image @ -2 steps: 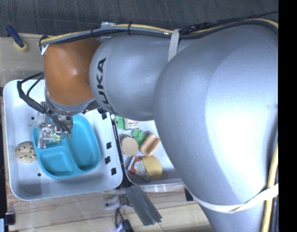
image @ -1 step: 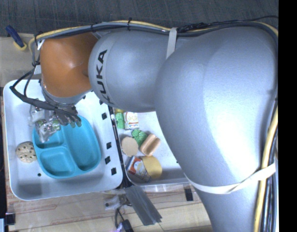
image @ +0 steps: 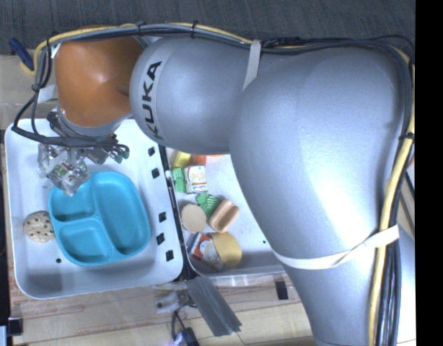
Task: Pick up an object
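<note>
My gripper (image: pixel 63 170) hangs over the left bin (image: pixel 23 272), just above the upper left corner of a blue divided plate (image: pixel 102 222). It is shut on a small green-and-white object (image: pixel 66 172) that shows between its fingers. A round speckled cookie (image: pixel 38 226) lies left of the plate on the bin floor. The orange band and the grey arm hide the back part of both bins.
The right bin (image: pixel 243 271) holds several small items: a green-and-white carton (image: pixel 196 179), a yellow piece (image: pixel 180 158), a tan roll (image: pixel 223 215), a yellow can (image: pixel 227 249) and an orange packet (image: pixel 203 247). A raised divider (image: pixel 169 207) separates the bins.
</note>
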{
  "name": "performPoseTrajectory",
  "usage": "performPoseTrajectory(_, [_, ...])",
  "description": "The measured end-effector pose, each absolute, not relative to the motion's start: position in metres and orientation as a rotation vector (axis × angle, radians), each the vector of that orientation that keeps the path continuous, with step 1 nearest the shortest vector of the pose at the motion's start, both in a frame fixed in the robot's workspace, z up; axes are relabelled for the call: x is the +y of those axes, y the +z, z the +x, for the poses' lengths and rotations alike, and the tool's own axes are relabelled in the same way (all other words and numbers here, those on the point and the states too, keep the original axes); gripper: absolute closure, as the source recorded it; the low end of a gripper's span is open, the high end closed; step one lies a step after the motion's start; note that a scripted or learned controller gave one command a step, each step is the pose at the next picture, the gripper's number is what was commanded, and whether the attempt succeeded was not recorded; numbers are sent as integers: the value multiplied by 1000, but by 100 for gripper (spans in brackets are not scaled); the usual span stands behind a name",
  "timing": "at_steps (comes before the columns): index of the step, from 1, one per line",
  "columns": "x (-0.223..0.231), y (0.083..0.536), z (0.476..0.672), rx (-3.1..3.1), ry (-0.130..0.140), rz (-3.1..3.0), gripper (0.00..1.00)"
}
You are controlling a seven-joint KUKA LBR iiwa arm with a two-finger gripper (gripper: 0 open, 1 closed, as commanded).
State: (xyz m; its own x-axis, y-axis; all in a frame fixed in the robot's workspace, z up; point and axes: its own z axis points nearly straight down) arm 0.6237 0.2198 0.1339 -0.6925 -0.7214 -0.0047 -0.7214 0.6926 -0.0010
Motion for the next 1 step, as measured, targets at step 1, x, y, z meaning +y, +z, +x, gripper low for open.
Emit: performPoseTrajectory(1, [216, 107, 591, 2694, -13, -1555, 100])
